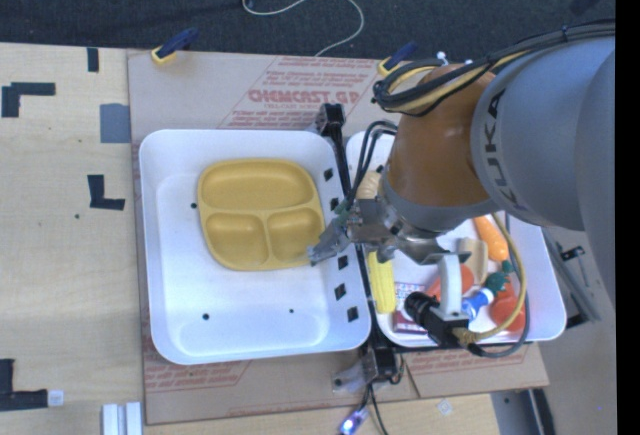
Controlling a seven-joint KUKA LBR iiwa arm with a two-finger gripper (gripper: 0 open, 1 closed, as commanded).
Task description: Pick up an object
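gripper at the right edge of the yellow divided tray, above the wall between the two bins.

camera view: the gripper (335, 245) sits low at the right edge of the yellow divided tray (262, 213), its tip pointing left toward the tray's lower right corner; whether it touches the tray, and how far it is spread, cannot be told, and nothing is seen held in it. the tray lies flat in the left bin (170, 323), directly left of the gripper, its long axis running left to right, all three compartments bare. right of the tray, past the shared wall, the right bin (552, 323) holds a yellow stick-shaped object (381, 285), an orange carrot-like piece (493, 239) and other small items partly hidden under the arm (470, 153). judgement: the tray is the nearest candidate, and its thin rim offers a poor hold.
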